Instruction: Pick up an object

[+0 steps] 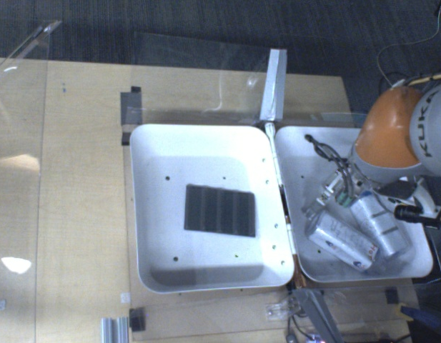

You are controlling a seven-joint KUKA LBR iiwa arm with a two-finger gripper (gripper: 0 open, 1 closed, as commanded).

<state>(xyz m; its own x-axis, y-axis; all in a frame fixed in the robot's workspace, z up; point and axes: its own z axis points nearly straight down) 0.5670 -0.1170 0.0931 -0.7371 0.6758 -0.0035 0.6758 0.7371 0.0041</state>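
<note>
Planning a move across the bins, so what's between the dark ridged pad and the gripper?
Camera view: bare white floor of the left bin, the two bins' meeting rims, then right bin floor, between pad and gripper.

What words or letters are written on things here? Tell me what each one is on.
"KU": big dark letters on the robot arm, cut off by the picture's right edge.
Grey box in the right bin: it has small markings, too blurred to read.
Dark ridged mat in the left bin: no writing.
</note>
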